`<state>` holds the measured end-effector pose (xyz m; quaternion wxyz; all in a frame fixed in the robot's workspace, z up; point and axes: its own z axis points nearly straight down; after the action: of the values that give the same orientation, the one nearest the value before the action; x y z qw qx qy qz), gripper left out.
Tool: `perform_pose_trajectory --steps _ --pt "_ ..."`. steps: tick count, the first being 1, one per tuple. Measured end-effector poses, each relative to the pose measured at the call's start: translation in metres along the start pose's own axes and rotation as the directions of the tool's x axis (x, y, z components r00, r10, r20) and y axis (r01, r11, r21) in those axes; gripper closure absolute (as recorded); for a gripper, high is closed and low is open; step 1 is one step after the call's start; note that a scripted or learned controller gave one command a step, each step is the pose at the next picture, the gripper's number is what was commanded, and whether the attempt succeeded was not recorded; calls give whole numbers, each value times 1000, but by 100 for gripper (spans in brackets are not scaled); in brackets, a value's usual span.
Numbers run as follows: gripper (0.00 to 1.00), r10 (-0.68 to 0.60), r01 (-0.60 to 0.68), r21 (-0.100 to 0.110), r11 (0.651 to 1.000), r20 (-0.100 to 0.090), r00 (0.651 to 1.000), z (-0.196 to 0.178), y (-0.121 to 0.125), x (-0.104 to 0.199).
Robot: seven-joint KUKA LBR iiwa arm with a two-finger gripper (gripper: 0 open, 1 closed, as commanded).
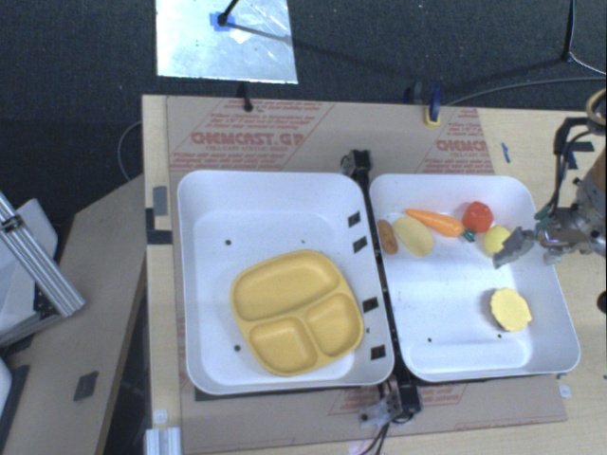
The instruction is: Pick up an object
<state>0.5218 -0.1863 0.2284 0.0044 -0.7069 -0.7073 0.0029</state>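
The right bin holds several toy foods. An orange carrot lies near the back, with a red tomato to its right. A pale yellow potato-like piece and a small brown sausage lie by the divider. A yellow round piece sits just left of my gripper, which hangs low over the bin's right side, close to or touching that piece. A flat yellow slice lies nearer the front, below the gripper.
The left bin holds a yellow three-compartment plate. Black clips line the divider between the bins. A metal sheet lies behind the bench, and cables run across the back right.
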Motion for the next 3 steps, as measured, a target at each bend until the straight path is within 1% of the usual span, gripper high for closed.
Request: perform_pose_trajectory --steps 1,2,3 --pt "0 -3 4 -12 1000 3 1000 -6 3 1" --pt "0 -1 1 -8 1000 2 1000 48 9 -8" --pt "0 0 0 -8 1000 1 1000 111 7 -9"
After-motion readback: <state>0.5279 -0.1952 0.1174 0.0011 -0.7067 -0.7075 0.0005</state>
